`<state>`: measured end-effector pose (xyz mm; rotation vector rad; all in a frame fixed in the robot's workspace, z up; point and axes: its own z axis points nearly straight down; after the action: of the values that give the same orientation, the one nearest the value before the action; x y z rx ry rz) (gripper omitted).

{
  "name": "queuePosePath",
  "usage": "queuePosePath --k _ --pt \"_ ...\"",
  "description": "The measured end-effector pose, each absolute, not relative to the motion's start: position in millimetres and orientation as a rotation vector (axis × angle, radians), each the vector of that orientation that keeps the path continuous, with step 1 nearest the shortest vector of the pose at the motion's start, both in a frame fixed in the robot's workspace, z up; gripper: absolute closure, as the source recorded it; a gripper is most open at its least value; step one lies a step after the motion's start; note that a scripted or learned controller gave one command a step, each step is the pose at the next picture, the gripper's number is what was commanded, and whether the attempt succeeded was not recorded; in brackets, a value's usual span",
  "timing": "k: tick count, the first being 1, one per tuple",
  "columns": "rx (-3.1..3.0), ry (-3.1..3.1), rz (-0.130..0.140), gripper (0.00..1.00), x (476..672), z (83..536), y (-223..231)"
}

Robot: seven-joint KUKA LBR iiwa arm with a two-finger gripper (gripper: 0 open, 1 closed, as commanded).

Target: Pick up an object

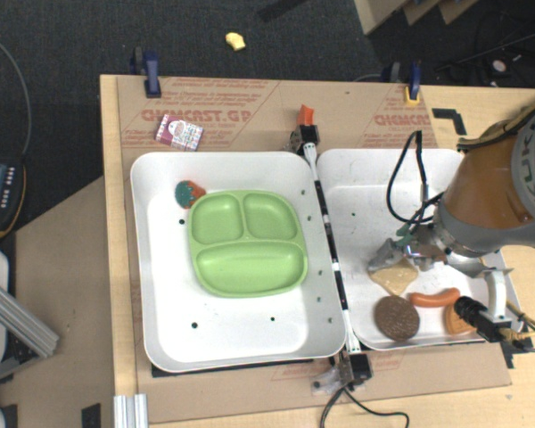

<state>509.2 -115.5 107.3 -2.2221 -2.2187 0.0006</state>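
Camera view: the tool (394,255) is down low in the right bin (366,172), right over a pale tan piece (394,280); can't tell how it's set from this angle; nothing looks lifted, so I'd say the pick isn't done. Nearer sit a brown round patty (398,317), a sausage (435,298) and an orange bit (456,322); the left bin (160,257) has a green divided plate (246,242) and a small red-green thing (190,193) at its far left.

Two white bins (160,328) rest on a tan bench (116,239) printed with red lettering. A light green divided plate (247,243) sits beside a small red-and-green toy (190,193). Brown round patty (398,318), orange sausage (435,299), pale yellow wedge (394,280).
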Motion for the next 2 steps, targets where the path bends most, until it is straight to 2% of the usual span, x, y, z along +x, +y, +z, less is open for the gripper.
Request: queuePosePath --k 1,2 --pt "-2.227 -2.224 -0.002 0.0 546.2 118.4 -148.8" --pt "-2.217 -2.222 0.001 0.0 521.7 83.1 -105.9"
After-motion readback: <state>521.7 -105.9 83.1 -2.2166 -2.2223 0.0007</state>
